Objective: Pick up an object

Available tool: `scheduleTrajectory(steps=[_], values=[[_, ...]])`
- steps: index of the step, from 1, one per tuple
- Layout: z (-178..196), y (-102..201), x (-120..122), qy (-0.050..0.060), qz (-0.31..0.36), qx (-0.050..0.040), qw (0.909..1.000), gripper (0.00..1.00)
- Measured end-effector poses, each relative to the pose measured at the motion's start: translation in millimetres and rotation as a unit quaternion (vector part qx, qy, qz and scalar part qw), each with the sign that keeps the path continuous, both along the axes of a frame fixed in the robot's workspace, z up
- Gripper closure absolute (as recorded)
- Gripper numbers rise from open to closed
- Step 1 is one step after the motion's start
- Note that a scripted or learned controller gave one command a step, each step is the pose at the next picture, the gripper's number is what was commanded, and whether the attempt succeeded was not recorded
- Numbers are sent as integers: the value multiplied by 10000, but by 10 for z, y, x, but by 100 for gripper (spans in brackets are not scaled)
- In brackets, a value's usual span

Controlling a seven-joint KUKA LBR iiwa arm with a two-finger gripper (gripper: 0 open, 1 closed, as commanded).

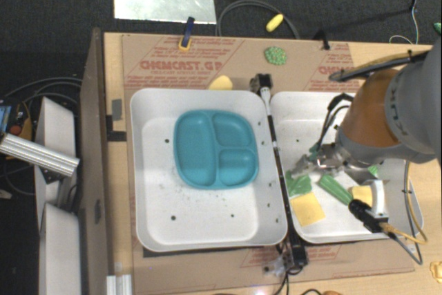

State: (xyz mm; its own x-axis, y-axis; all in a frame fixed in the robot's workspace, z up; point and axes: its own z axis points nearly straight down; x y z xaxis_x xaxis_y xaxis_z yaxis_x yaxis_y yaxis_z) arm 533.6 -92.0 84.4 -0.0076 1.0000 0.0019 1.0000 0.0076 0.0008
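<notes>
Arm is down in the right bin (304, 117), gripper (309, 164) low near its left wall, just above a green block (299, 184); cannot tell how it is set or whether anything is caught. Other candidates lie toward the front edge of this bin: a yellow square (307, 208) touching the green block, a green strip (336, 189), a yellow piece (361, 195); the left bin (155, 217) carries a blue divided plate (215, 149). Judged step: approach/grasp on the green block; next move calls for a firm close, then a straight lift clear of the yellow square.
</notes>
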Motion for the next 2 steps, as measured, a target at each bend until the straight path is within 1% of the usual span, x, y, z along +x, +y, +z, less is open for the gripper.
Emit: scheduleTrajectory(steps=[1,2], values=[[711,-482,623,-63,-20,-37,10000,0],[279,93,-308,58,-23,17,10000,0]])
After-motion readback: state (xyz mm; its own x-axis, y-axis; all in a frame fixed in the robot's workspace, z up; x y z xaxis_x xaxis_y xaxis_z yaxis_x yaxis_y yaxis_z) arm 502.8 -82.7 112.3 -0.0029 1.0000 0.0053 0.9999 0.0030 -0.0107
